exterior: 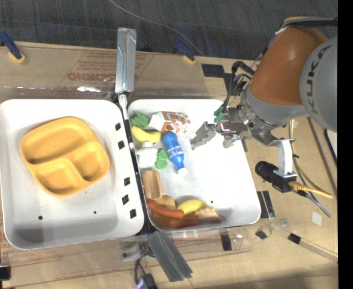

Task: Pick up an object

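Glossy plastic yellow tray (65, 155), matt white bins (20, 221) (smooth), cardboard bench (62, 68)

The gripper (203, 133) hangs over the right bin (236, 185), just beside the blue bottle (173, 150).

Two bins sit side by side on the bench. A divided tray (65, 155) lies in the left bin (20, 221). In the right bin (230, 185), a bottle (172, 150) lies near the middle wall, with a banana (145, 135) to its left. A hot dog (164, 209) lies along the near edge.
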`<action>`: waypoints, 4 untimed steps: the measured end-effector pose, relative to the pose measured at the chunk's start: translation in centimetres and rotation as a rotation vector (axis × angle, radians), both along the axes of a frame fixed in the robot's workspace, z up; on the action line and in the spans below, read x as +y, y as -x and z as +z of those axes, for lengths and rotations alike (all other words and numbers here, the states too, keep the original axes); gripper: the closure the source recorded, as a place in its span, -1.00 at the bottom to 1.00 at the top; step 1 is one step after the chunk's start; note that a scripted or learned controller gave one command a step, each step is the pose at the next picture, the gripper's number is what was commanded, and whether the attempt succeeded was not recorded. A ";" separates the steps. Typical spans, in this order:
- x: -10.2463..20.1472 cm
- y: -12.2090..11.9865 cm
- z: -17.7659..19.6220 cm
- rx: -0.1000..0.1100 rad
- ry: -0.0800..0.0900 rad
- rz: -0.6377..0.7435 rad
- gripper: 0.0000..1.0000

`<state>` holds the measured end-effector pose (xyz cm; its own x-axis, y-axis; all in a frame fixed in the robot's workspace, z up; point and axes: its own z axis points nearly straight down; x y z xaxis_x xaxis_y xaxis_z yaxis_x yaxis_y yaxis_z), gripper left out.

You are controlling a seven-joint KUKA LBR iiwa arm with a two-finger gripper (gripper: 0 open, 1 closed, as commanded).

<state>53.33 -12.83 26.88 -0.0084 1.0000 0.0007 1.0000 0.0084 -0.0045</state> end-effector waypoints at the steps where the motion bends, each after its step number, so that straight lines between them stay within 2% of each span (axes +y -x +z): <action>1: -2.0 2.9 -17.7 -0.003 0.000 -0.200 -1.00; 2: 2.3 -5.1 -16.6 -0.004 0.004 -0.379 -1.00; 3: 2.4 -5.1 -15.8 0.002 0.002 -0.375 1.00; 4: 2.4 -5.0 -15.8 0.002 0.002 -0.375 -1.00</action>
